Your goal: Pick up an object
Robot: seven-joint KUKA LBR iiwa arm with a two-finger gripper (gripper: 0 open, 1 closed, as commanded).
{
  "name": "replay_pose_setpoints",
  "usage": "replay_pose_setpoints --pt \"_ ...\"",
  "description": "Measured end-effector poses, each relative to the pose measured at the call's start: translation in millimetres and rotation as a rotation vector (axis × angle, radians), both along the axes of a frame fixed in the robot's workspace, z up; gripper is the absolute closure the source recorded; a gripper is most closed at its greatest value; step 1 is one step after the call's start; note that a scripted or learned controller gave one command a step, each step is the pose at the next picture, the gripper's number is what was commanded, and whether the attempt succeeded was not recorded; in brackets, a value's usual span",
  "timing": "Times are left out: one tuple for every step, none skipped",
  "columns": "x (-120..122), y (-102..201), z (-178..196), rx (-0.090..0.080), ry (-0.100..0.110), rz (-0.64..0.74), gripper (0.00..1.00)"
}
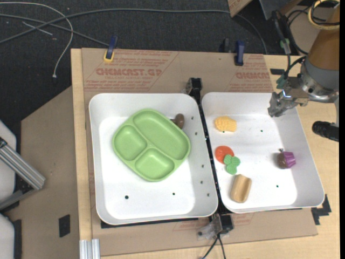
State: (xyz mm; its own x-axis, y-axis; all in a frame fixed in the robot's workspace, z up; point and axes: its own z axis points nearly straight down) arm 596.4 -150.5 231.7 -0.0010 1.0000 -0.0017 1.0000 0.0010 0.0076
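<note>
1. The two-finger metal gripper (276, 108) is seen over the upper right corner of the right shallow white bin (302, 144), below the grey wrist and orange band of the arm (325, 58). Whether its fingers are spread or closed cannot be told; nothing is seen between them.
2. Four small objects are scattered in the right bin: a yellow toy corn cob (225, 124) near the upper left, a red toy strawberry with green leaves (227, 157) at the left centre, a tan cylindrical block (241, 188) just below it, and a purple toy fruit with a dark top (285, 159) at the right.
3. The purple fruit lies nearest the gripper, yet apart from it; bare bin floor lies between them.
4. A light green three-compartment plastic plate (151, 144) is shown in the left shallow white bin (108, 188), with a small brown rounded object (179, 121) touching its upper right edge.
5. Both bins rest side by side on a printed brown cardboard sheet (161, 69), fastened at the far edge by a blue-and-yellow clamp (111, 47) and a blue clamp (239, 53).
6. Dark carpet (161, 15) crossed by thin white cables (59, 28) is visible beyond the bench.
</note>
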Motion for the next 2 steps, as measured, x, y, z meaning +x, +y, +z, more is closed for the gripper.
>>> replay_pose_setpoints --pt "-16 61 4 0.006 0.009 0.005 1.00" --pt "-36 110 11 0.006 0.009 0.004 1.00"
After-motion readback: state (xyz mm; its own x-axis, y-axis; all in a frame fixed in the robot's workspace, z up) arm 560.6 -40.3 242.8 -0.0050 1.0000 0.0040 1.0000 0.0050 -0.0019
